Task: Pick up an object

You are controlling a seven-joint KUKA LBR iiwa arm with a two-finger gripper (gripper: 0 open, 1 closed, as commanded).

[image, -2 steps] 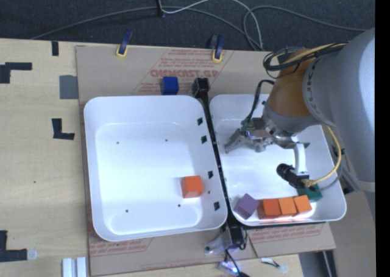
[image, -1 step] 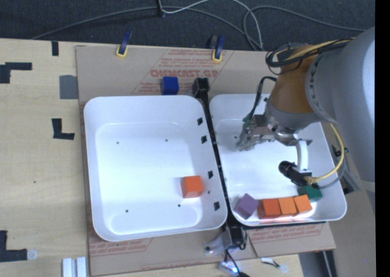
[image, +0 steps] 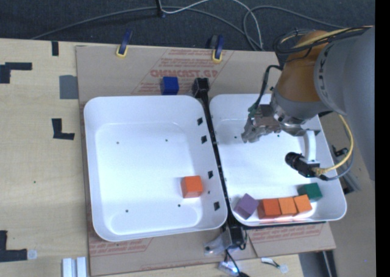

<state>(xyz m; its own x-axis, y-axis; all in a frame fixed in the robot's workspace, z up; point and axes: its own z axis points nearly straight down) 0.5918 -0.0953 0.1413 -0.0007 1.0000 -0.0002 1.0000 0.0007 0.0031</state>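
My gripper [image: 251, 134] hangs over the back part of the right bin [image: 268, 166], pointing down and left, with nothing seen between its fingers. Along the right bin's front edge lie a purple block [image: 246, 206], two orange blocks [image: 269, 208] [image: 287, 207], a lighter orange block [image: 302, 204] and a green block [image: 312, 192]. A single orange cube [image: 192, 186] sits in the left bin [image: 122, 166], toward its front right.
A blue cube [image: 169, 84] rests on the cardboard behind the left bin. A black clamp [image: 200, 87] sits at the bins' shared divider. Cables trail across the back, and yellow-blue clips [image: 124, 46] hold the cardboard edge.
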